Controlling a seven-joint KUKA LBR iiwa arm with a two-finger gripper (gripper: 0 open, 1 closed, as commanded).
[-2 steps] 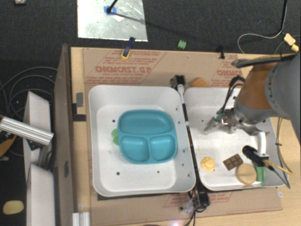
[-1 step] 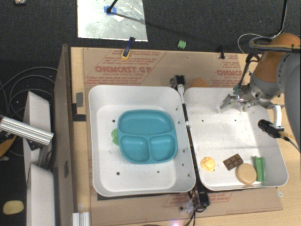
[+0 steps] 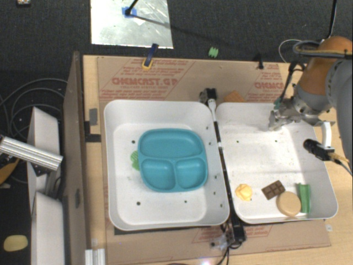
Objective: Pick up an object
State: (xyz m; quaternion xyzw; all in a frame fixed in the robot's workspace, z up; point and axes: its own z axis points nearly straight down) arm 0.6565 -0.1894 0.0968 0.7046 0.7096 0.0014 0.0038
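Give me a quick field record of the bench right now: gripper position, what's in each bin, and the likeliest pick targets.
gripper: over the right bin's far edge, apart from all items
left bin: blue divided tray, small green item at its left edge
right bin near edge: yellow piece, brown block, tan round item, green stick
held: nothing seen between fingers
likely targets: probably the right bin's cluster

Hand (image 3: 277, 120) over right bin (image 3: 259, 148) far edge; blue tray (image 3: 172, 159) in left bin (image 3: 118, 164)

Arm (image 3: 322, 76) bent low, gripper (image 3: 277, 118) pointing down.
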